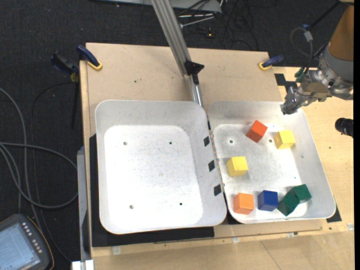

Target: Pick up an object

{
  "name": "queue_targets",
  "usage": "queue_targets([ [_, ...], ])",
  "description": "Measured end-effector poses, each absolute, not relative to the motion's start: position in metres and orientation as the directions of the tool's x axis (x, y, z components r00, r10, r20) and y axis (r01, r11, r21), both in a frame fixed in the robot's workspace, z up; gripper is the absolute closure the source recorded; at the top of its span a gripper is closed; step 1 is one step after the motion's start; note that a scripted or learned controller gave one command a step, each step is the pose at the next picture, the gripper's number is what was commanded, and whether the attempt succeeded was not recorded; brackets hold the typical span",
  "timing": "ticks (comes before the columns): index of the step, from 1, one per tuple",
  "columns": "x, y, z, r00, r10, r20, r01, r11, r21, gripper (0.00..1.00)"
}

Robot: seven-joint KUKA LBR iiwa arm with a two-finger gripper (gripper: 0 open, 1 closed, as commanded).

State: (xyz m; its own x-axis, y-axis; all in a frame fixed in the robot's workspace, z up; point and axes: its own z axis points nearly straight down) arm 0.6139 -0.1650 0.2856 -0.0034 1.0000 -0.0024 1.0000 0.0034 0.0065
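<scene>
The right bin (315, 167) holds square-set cubes; the orange cube (257, 131), turned cornerwise with no long axis, sits near its far edge, and the pincer (291, 107) hovers above the far-right corner, gripping nothing visible

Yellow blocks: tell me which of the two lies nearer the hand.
The yellow block by the right bin's far right side, just right of the tilted orange block. The hand hangs just above it; the other yellow block sits mid-bin, farther left.
</scene>
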Motion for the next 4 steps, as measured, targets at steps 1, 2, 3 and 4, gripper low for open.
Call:
queue_targets([
  [1, 0.617, -0.117, 0.270, -0.007, 1.000, 0.001, 1.000, 0.007, 0.000, 1.00],
  [2, 0.623, -0.065, 0.260, -0.008, 1.000, 0.002, 1.000, 0.008, -0.001, 1.00],
  [3, 0.614, -0.012, 0.243, -0.008, 1.000, 0.002, 1.000, 0.008, -0.003, 1.00],
  [4, 0.616, 0.043, 0.246, -0.008, 1.000, 0.001, 1.000, 0.008, 0.001, 1.00],
])
